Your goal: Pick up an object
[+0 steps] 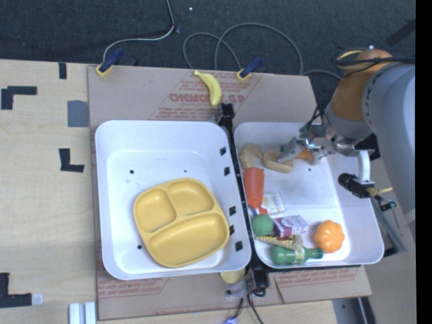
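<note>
my jaws (300, 148) hang low in the right bin (354, 248), at its far side by a tan piece (277, 160); spread or pinching, i cannot tell. the carrot (254, 186) lies along the divider, likely an awkward reach.

One fixed camera looks down at a slant on both white bins (108, 181) from above.
</note>
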